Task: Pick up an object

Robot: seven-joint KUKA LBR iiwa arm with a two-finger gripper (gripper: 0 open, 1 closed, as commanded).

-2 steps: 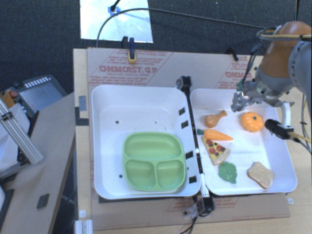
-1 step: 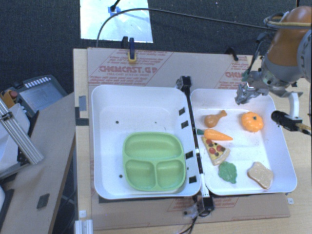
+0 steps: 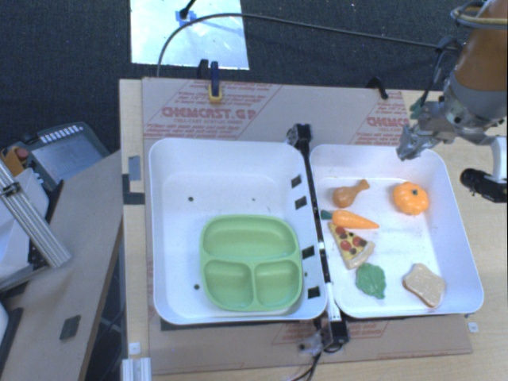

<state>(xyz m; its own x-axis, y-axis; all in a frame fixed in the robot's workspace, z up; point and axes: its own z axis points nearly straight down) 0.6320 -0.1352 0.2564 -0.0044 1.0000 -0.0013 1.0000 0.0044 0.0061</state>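
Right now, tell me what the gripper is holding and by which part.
Nothing. The gripper hangs above the far rim of the right bin, apart from the pumpkin, drumstick and other toy foods lying in it.

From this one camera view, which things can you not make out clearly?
- Gripper: small and blurred above the right bin's far rim, so the state of its grip is unreadable.
- Arm: cut off by the picture's right and top edges.
- Green tray: its near edge overlaps the left bin's near wall, which is hidden there.
- Green leafy item: too small to identify.
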